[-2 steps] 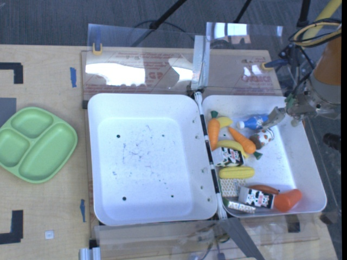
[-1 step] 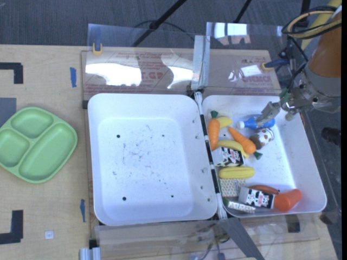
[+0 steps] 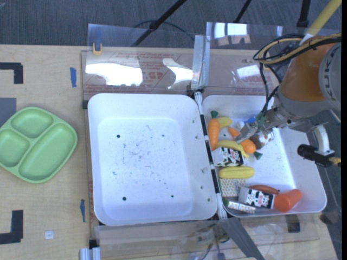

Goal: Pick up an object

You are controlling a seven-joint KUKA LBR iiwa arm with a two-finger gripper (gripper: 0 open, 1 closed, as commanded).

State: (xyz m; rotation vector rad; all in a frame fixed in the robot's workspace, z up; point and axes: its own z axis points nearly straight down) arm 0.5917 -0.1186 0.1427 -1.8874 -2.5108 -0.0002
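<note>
The right bin [image 3: 303,169] holds a pile of small objects along its left side. An orange carrot [image 3: 213,132] lies by the divider, with a yellow banana [image 3: 234,145] and a small orange piece [image 3: 248,146] just right of it. Below them are a black-and-white packet [image 3: 230,156], a yellow corn cob [image 3: 236,172], a dark printed box [image 3: 257,197] and an orange cup [image 3: 288,199]. My gripper [image 3: 257,133] is low over the pile, right above the small orange piece and the banana's end. Its tip is blurred against the clutter.
The left bin [image 3: 103,118] lies beside the right one, across a raised divider [image 3: 206,140]. A green sectioned plate [image 3: 37,144] rests on the bench at far left. Clear panels [image 3: 141,64] stand behind both bins. The arm's grey-and-orange body [image 3: 309,85] overhangs the right bin's far corner.
</note>
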